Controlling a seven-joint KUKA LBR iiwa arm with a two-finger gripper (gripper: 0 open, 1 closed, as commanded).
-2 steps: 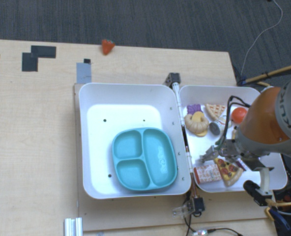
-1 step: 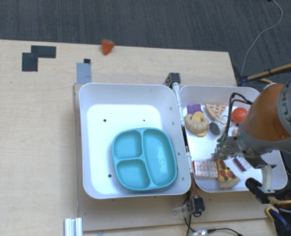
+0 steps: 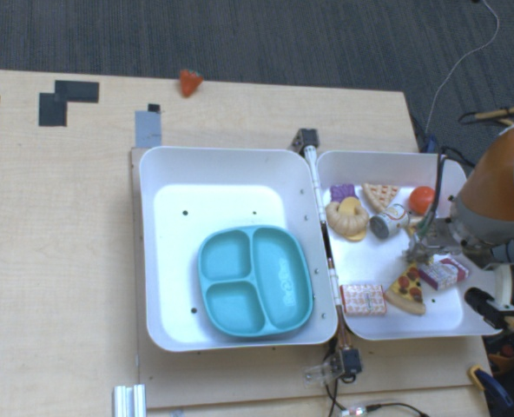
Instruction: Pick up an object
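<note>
Left bin (image 3: 153, 233): blue divided plate (image 3: 255, 280) toward its near right corner. Right bin (image 3: 452, 321): beige pastry (image 3: 347, 217) by the left wall, purple block (image 3: 342, 193) and waffle wedge (image 3: 380, 196) near the far edge, red ball (image 3: 421, 199) beyond them. Pink wafer (image 3: 363, 299) and pizza slice (image 3: 406, 292) at the near edge. Gripper (image 3: 424, 248) low over the bin's right half, just above the pizza slice; finger spread cannot be told. Nothing seen between them.

One camera sits fixed above the surface (image 3: 57, 233), looking down at a slant from a moderate height. Both bins fit in frame: the left bin (image 3: 166, 176) near centre, the right bin (image 3: 448, 318) toward 3 o'clock, with grey floor (image 3: 240, 24) at 12 o'clock.
</note>
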